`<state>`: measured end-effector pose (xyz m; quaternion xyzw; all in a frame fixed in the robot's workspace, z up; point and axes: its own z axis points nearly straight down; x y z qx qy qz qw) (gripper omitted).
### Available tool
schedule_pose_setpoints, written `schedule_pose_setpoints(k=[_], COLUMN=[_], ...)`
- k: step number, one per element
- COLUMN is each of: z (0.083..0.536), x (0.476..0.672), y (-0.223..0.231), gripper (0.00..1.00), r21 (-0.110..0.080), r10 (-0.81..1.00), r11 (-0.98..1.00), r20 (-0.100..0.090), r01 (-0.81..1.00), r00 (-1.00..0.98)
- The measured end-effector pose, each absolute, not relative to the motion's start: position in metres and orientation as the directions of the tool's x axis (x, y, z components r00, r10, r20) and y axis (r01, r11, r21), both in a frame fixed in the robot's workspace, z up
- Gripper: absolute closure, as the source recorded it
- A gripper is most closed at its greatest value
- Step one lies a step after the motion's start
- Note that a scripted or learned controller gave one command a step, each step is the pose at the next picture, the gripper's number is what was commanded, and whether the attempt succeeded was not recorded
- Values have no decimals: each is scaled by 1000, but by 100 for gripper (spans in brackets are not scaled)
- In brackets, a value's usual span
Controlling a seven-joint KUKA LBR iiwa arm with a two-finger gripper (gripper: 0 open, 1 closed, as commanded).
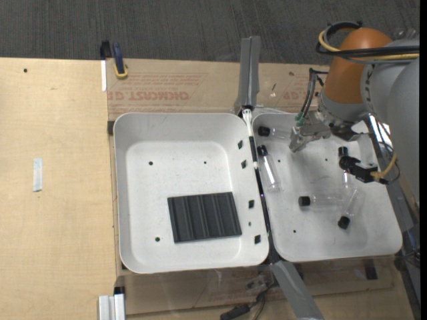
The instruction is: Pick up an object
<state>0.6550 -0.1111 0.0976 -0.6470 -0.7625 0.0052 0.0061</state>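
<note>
Gripper [298, 141] sits over the right bin's [373, 245] far-left area; can't tell its state from this angle. Clear tubes with black caps lie scattered in that bin: nearest one [265, 167] just left of the gripper, others [348, 205] well toward the near side.

Two glossy white plastic bins [127, 179] with faint speckling, a matt dark ribbed mat [203, 217] near the left bin's front edge, clear glossy tubes [268, 172] in the right bin, pale smooth wooden bench [53, 179], brown printed cardboard [160, 89] along its far edge
</note>
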Motion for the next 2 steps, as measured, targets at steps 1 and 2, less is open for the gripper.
schedule_pose_setpoints(k=[1, 2], z=[98, 92], x=[656, 626], y=[-111, -117], gripper=[0, 0], r21=[-14, 0], r10=[987, 920], r11=[163, 392], r20=[2, 0], r01=[987, 920], r00=[-163, -392])
